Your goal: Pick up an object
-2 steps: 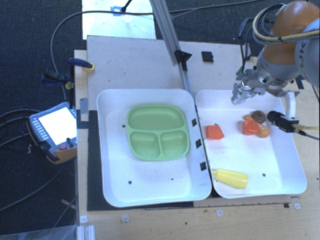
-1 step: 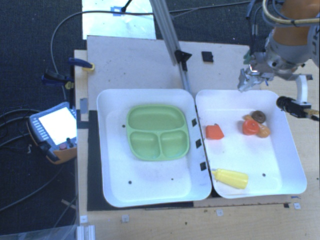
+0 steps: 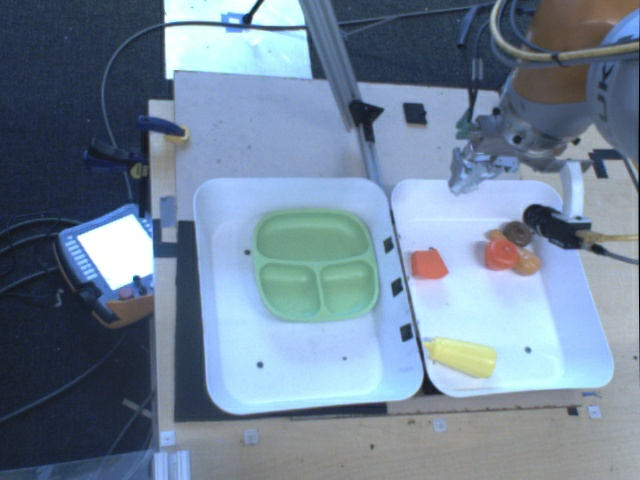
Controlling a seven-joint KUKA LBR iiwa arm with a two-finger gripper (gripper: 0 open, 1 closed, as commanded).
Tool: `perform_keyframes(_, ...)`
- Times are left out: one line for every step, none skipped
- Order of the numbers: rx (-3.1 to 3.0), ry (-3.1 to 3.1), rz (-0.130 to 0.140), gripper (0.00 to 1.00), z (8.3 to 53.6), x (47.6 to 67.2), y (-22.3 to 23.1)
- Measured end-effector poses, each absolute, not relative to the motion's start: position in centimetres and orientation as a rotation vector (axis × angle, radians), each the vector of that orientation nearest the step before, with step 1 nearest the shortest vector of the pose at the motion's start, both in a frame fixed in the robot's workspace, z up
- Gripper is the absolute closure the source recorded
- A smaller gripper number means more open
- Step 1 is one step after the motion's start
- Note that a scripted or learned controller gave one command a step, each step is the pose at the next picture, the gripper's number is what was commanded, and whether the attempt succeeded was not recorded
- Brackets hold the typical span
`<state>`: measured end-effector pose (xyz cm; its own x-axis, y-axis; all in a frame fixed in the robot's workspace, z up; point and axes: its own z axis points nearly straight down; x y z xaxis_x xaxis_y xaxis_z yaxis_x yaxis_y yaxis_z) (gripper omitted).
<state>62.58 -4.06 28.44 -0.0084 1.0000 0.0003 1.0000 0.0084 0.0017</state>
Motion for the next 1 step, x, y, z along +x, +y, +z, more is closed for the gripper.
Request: perform_keyframes(2.211,2.232,0.002,1.00,28.18,61.22,1.38)
